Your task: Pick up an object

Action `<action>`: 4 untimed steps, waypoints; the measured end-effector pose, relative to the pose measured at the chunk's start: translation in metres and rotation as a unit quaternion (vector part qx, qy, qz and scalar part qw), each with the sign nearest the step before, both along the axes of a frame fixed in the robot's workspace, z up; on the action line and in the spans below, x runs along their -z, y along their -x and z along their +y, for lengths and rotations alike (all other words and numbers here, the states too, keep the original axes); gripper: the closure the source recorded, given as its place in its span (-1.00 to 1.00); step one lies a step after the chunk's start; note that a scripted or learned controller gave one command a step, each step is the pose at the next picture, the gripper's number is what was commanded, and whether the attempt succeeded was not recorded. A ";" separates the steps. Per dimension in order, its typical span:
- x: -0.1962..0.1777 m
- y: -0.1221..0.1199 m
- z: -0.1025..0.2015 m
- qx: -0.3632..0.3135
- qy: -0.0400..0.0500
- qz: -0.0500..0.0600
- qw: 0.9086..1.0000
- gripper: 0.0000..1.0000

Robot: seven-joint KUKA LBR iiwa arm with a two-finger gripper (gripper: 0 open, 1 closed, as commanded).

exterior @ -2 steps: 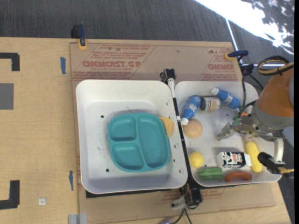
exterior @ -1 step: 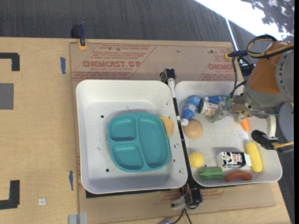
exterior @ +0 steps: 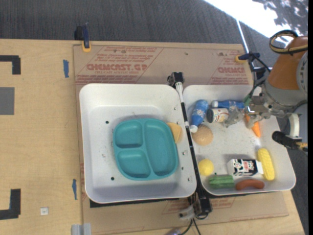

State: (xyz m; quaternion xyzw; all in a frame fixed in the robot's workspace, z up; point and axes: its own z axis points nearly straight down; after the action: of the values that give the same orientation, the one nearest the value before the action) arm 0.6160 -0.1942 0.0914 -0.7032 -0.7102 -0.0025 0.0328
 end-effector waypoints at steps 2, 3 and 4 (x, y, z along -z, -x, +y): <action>0.004 -0.004 0.003 -0.405 0.015 -0.032 0.914 -1.00; 0.004 0.030 0.028 -0.513 0.013 -0.034 0.858 -1.00; 0.005 -0.028 0.023 -0.585 -0.009 -0.007 0.811 -1.00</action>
State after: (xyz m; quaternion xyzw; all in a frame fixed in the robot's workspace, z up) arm 0.6436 -0.1712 0.0864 -0.1539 -0.9876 0.0065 0.0294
